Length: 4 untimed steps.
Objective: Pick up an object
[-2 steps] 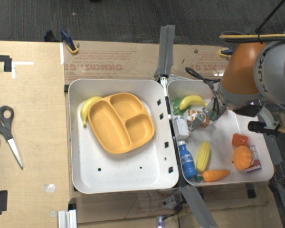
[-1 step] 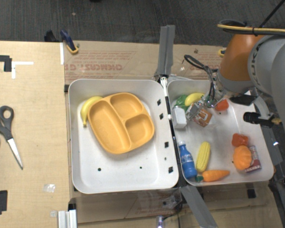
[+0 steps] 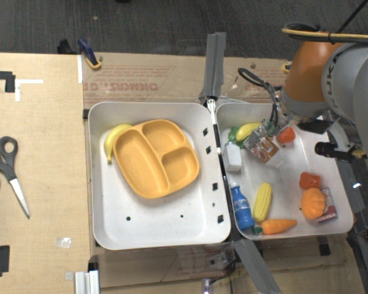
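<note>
The right bin (image 3: 288, 171) holds several items. Among them are a crumpled brown snack packet (image 3: 262, 147), a small red-orange piece (image 3: 286, 135), a yellow-green fruit (image 3: 245, 131), a white bottle (image 3: 233, 156), a blue bottle (image 3: 241, 207), a corn cob (image 3: 262, 201), a carrot (image 3: 278, 226), an orange (image 3: 313, 203), a red piece (image 3: 309, 180) and a small can (image 3: 329, 204). My gripper (image 3: 271, 129) is low over the bin's far side, right above the brown packet and beside the red-orange piece. The wrist hides how the gripper meets the packet.
The left bin (image 3: 153, 222) holds a yellow divided plate (image 3: 154, 158) with a banana (image 3: 115, 138) tucked against its far-left rim. Scissors (image 3: 9, 170) lie on the wooden bench at the left. A blue clamp (image 3: 89, 52) sits behind the bins.
</note>
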Each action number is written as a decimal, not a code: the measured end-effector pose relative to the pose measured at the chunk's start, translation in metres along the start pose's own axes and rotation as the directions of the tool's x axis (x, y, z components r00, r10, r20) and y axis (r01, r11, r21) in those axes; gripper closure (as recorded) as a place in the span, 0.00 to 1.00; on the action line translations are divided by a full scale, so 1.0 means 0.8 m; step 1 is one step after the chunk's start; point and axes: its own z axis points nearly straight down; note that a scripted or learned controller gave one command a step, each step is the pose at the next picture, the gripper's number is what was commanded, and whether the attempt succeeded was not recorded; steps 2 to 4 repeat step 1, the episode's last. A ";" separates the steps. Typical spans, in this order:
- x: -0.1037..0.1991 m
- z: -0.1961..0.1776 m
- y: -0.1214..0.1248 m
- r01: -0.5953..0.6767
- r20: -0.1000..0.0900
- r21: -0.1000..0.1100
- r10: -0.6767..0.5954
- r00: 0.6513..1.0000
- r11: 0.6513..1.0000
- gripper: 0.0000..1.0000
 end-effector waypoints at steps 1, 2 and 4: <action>0.044 -0.163 0.066 -0.072 -0.009 0.004 0.072 0.997 0.997 1.00; 0.044 -0.163 0.066 -0.072 -0.009 0.004 0.072 0.997 0.997 1.00; 0.044 -0.163 0.066 -0.072 -0.009 0.004 0.072 0.997 0.997 1.00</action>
